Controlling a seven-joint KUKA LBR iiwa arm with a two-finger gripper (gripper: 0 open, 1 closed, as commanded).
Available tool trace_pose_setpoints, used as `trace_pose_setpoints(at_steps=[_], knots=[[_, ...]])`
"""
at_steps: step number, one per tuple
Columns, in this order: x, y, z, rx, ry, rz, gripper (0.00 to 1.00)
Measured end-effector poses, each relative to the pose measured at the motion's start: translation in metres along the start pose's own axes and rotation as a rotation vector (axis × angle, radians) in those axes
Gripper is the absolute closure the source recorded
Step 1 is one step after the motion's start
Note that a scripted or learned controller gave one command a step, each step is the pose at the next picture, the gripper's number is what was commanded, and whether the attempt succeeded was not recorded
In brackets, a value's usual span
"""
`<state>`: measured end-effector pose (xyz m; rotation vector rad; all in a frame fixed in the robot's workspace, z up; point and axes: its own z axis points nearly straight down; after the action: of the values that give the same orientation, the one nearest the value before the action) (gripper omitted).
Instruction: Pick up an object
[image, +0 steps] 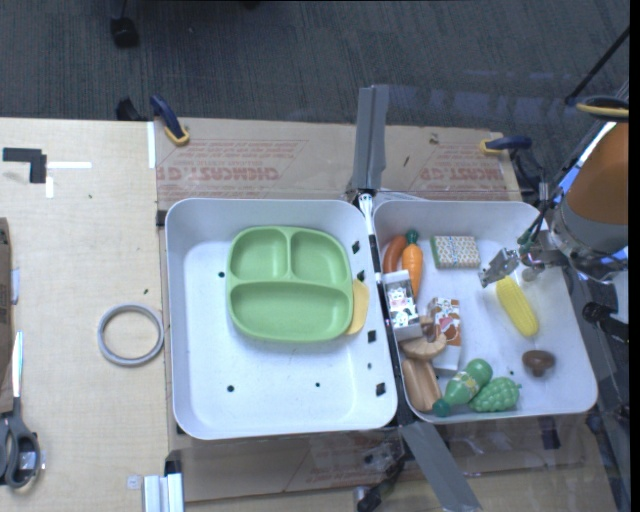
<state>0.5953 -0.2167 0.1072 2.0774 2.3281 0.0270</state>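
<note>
Near edge of the right white bin (560, 400) held green plastic grapes (497, 394), a small brown round piece (538, 362) and a yellow plastic corn cob (517, 305). The metal two-finger gripper (499, 267) hovered just above the cob's upper end, fingers slightly spread, nothing between them. Farther left, a green divided plate (290, 283) sat in the left white bin (200, 400).

Grey arm (590, 235) with orange band, blue cable, small metallic pincer (497, 268) at tip.
</note>
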Motion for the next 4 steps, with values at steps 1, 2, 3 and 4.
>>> trace_pose_setpoints(at_steps=[1, 2, 3, 4], knots=[[0.001, -0.011, 0.0, -0.008, -0.005, -0.044, 0.0], [0.0, -0.041, -0.024, 0.03, 0.005, 0.073, 0.0], [0.067, 0.012, -0.022, 0.03, 0.005, -0.004, 0.0], [0.017, 0.02, -0.045, 0.028, 0.003, 0.02, 0.0]])
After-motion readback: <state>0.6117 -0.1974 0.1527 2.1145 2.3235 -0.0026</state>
